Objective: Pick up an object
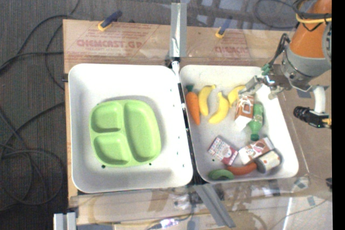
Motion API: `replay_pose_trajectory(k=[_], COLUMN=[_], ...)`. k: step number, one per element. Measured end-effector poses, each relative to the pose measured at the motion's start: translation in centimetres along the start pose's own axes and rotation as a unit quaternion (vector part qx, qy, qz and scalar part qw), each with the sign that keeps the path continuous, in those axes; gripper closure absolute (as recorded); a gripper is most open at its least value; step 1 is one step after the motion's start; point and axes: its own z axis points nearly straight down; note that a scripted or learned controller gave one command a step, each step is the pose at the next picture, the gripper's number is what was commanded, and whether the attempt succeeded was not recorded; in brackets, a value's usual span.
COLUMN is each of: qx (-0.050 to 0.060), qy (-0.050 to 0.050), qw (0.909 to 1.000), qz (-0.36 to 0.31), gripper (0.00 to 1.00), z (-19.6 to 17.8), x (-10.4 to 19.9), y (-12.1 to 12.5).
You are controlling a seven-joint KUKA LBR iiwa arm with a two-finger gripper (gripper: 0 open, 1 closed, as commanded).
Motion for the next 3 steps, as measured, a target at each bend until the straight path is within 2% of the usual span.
replay_pose_trajectory(k=[1,2,3], qx=[-0.001,0.0,0.0], qy=[-0.001,0.0,-0.001], qw=[1.0,1.0,0.9995], qz=[-0.007,-0.008,-0.033], gripper=[0.0,1.0,1.0], z=[8.8,7.9,-2.5], x=[0.4,0.6,5.9], y=[-0.1,-0.1,-1.2])
